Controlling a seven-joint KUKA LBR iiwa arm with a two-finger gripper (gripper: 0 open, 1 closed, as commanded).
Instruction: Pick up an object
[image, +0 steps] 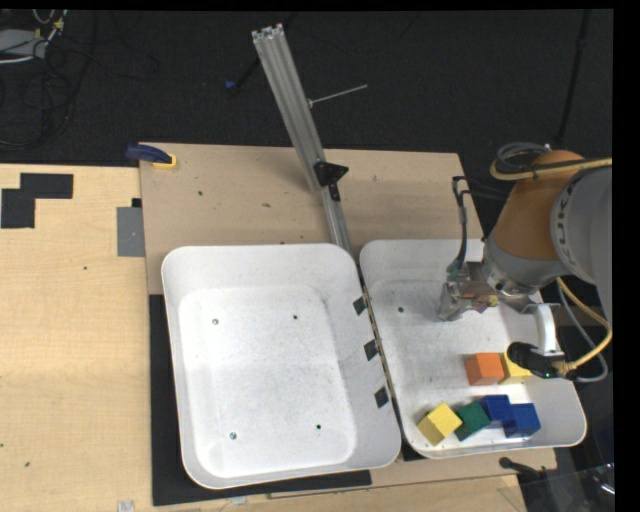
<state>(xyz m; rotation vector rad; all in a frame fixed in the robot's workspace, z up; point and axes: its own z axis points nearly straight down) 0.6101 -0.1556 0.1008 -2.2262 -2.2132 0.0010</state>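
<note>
Camera view looks down on a wooden bench (250, 195) with two shallow white bins. The left bin (265, 365) is on the left side, and the right bin (420, 300) touches it along the middle edge, where some small black clips (370, 349) sit. The grey arm (555, 235), with its orange band, reaches in from the right, and its gripper (458, 303) hangs over the upper middle part of the right bin, low near the bin floor. The gripper tip is small and dark here, so I cannot tell how it is set, and I see no object in it.

The objects are all in the lower part of the right bin, apart from the gripper. An orange block (486, 368) lies nearest to it, with a yellow piece (518, 367) just beside it on the right. Near the front rim are a yellow block (438, 423), a green block (473, 417) touching it, and a blue block (512, 414) next to the green one.

A slanted metal bar (300, 125) crosses the bench from the top to the place where both bins meet. A small blue and yellow thing (152, 155), maybe a clamp, rests at the far left corner of the bench.
</note>
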